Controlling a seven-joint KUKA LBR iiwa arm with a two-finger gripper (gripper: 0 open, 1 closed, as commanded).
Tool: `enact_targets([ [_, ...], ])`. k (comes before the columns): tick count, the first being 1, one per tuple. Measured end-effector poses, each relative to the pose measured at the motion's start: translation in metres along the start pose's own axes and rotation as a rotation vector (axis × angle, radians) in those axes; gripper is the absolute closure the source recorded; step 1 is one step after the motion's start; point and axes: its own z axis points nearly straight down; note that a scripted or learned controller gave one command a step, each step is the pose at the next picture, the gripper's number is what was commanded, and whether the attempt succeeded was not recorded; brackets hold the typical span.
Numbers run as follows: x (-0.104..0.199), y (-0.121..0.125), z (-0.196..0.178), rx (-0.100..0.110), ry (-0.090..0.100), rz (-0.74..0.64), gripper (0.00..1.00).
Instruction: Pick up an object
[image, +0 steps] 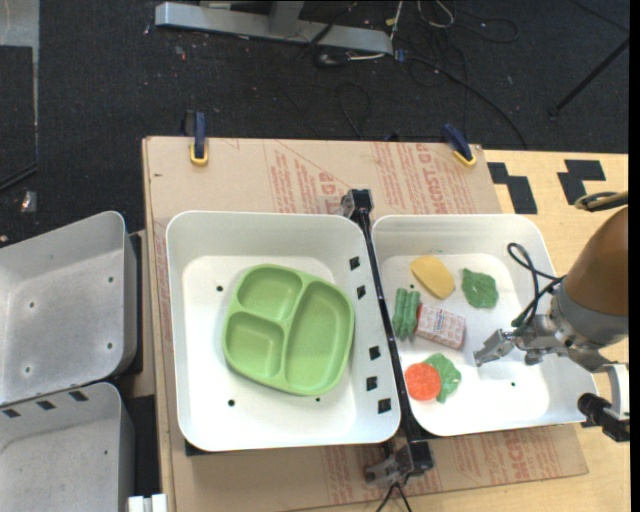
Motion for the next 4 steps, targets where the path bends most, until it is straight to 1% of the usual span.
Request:
enact_targets([
  [1,0.0,0.001,-0.013,-0.004,-0.002,0.001,1.0],
  [2,0.002,0.0,-0.056,-0.007,-0.003,-0.003,1.0],
  [3,0.005,0.0,-0.119,-0.01,-0.004,-0.004,1.0],
  [4,0.004,0.001,-0.171,-0.009,-0.004,-0.005,1.0],
])
